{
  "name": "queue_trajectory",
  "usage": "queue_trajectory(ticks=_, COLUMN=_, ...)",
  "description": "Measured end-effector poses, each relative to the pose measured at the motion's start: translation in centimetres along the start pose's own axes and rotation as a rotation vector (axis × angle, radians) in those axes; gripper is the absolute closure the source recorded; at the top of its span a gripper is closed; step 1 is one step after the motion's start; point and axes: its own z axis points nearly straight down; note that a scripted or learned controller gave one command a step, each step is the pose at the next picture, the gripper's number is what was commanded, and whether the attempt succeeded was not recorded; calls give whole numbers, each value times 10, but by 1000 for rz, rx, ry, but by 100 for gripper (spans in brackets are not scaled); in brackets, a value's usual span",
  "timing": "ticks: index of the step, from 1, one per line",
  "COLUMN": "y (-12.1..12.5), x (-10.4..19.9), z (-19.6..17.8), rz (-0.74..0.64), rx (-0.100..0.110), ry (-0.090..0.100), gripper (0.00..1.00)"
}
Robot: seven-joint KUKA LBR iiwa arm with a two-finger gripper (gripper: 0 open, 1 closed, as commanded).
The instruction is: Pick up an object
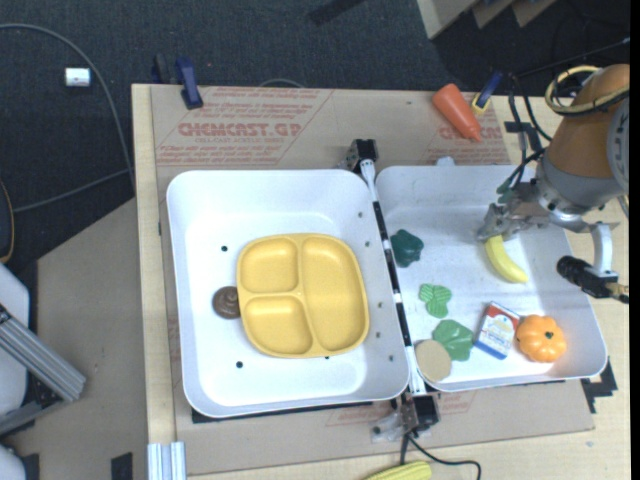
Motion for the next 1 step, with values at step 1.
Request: queue_trajectory(ticks=1, y=48, x=78, z=11, rz=-2, rx=7, ry=2, gripper=100)
